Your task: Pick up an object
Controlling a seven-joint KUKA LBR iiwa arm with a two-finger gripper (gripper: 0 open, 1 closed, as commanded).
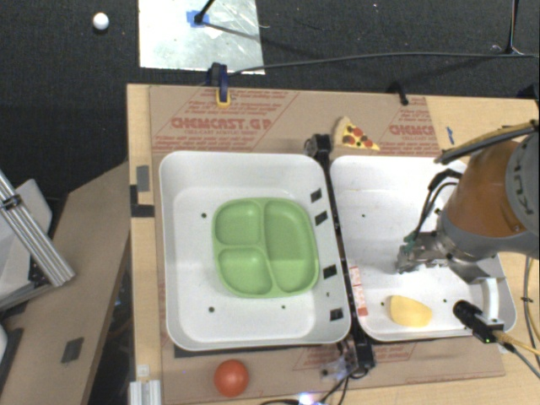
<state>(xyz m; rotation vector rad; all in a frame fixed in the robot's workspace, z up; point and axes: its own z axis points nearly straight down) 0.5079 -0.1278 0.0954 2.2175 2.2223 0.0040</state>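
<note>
Orange ball (230,377) front; end effector (408,258) low over right bin (371,184).

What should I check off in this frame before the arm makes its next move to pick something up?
1. A target lies in the right bin: ok, yellow object near its front wall.
2. Target free of neighbours: ok, nothing touches it.
3. End effector over that bin: ok, behind the yellow object.
4. End effector directly above target: not ok, offset.
5. Finger opening: cannot tell.
6. Green tray out of the way: ok, in the left bin.
</note>
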